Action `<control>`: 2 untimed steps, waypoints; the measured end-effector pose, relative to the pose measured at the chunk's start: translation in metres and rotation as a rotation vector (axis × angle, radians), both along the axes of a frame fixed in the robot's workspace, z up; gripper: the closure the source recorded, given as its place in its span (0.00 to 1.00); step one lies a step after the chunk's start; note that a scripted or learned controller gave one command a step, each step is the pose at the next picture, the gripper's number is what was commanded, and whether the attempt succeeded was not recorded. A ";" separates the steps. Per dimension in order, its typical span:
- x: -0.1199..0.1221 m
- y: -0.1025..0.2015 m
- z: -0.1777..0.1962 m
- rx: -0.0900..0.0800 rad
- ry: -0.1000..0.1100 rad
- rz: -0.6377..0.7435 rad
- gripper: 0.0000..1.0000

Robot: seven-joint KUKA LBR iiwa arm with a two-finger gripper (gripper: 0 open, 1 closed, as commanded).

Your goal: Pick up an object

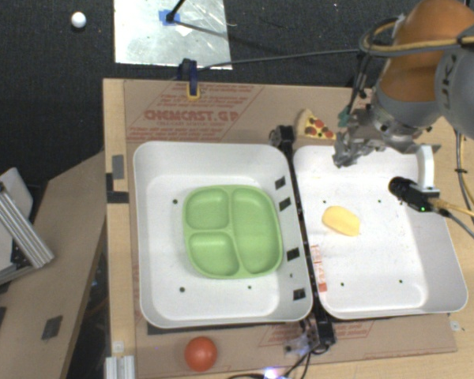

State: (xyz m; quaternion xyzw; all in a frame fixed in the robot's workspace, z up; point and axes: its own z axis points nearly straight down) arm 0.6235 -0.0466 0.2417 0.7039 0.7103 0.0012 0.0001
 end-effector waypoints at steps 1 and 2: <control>0.015 0.050 -0.013 0.000 0.000 0.000 1.00; 0.026 0.094 -0.011 0.000 -0.002 0.000 1.00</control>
